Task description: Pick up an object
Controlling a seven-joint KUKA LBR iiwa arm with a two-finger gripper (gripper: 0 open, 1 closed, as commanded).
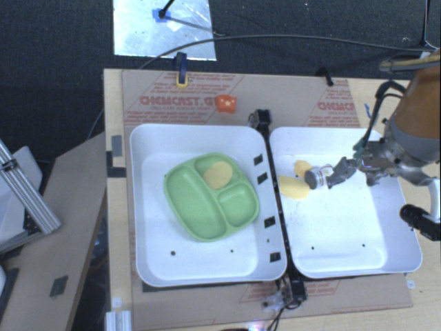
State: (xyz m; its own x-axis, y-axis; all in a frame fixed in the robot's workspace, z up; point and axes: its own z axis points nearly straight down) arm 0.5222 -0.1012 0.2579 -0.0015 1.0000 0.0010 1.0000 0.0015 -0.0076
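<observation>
Arm: the grey arm [413,126] with its orange band enters from the right and reaches left over the right bin.
Gripper: the gripper [318,178] sits low over the left part of the right bin, its tip pointing left; whether it is wide or narrow cannot be told from this view.
Right bin: a shallow white bin [344,254] on the right half of the surface, its floor mostly bare apart from the yellow items.
Yellow piece: a flat pale yellow piece [294,187] lies on the floor of the right bin near its left wall, just left of and slightly nearer than the gripper tip; it looks to be touching or almost touching the tip, and it is not seen between any fingers.
Small yellow object: a smaller yellow object [302,167] lies just beyond the flat piece, just beside the gripper tip on its far-left side.
Left bin: a second white bin [158,254] stands just beside the right one.
Green plate: a green divided plate [200,209] rests in the middle of the left bin.
Food on plate: a pale yellow round item [219,175] lies in the far compartment of the green plate.
Orange object: a small orange object [225,103] lies on the cardboard-covered surface [158,95] beyond the left bin.
</observation>
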